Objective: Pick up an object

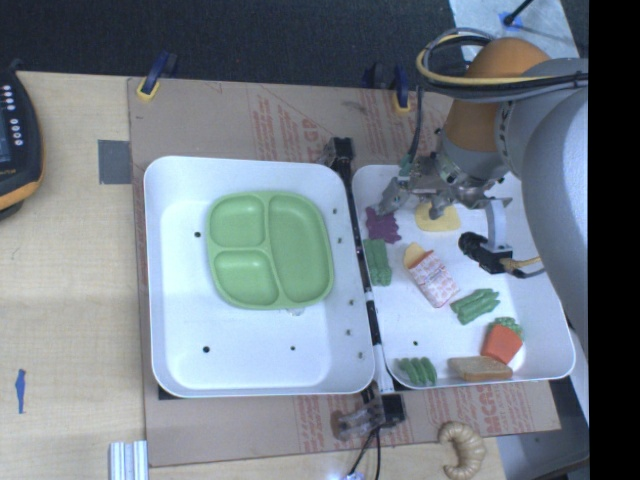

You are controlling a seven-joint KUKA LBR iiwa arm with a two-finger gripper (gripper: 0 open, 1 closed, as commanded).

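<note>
My gripper (432, 196) hangs low over the back of the right bin (545, 298), with the arm reaching in from the right. Just under it lies a flat yellow piece (437, 220), partly hidden by the gripper. A purple toy (382, 225) sits to its left and a green pickle (377, 262) lies below that. Further forward are a red and white packet (432, 276), a green bean bundle (475, 305), an orange-red carrot (503, 343), a bread slice (480, 369) and a green pea pod (418, 371).
The left bin (180, 348) holds a green divided plate (270, 248). A tan curled toy (462, 446) lies on the board in front of the right bin. A control pendant (15, 138) rests at the far left of the bench.
</note>
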